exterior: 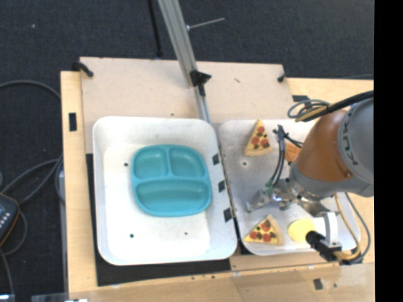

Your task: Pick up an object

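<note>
- Far left of my feed: dark cables trail over the black floor beside the bench.
- Left bin: holds a teal divided plate, three compartments, lying flat near the bin's middle, slightly toward its right side.
- A grey aluminium rail runs down from the top edge at a slant and ends at the seam between the two bins.
- Right bin: a toy pizza slice lies near the top left corner, tip pointing up, well apart from everything else.
- A second pizza slice lies near the bin's front edge, tip up toward the gripper.
- Gripper: low over the right bin's middle, metal fingertips pointing left, just above and left of the lower slice. I see nothing between the fingers (whether they are spread or closed I cannot tell from this angle).
- A yellow round object sits just right of the lower slice, partly covered by the arm's hardware.
- Arm: orange band and grey shell fill the bin's right half, with cables looping over it.
</note>
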You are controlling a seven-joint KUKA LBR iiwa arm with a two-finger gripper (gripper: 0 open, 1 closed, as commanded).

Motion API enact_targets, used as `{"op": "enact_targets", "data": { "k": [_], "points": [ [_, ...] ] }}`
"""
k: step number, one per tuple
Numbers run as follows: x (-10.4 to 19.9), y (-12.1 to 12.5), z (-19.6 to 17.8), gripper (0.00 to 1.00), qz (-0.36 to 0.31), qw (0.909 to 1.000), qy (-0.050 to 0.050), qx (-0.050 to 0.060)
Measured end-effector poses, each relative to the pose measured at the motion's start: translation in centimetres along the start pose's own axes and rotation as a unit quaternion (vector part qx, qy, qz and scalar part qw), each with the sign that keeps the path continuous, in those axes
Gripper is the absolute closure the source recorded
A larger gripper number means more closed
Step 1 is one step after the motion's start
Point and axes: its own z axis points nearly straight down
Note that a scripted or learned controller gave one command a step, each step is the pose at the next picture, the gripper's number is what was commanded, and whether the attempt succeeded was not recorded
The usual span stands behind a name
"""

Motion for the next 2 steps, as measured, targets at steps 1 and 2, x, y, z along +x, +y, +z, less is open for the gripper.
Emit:
{"op": "enact_targets", "data": {
  "k": [1,2],
  "points": [
    [-0.1,0.2,-1.2,1.0,0.003,1.0,0.0,-0.003],
    [-1.3,0.4,-7.0,1.0,0.002,1.0,-0.001,-0.004]
  ]
}}
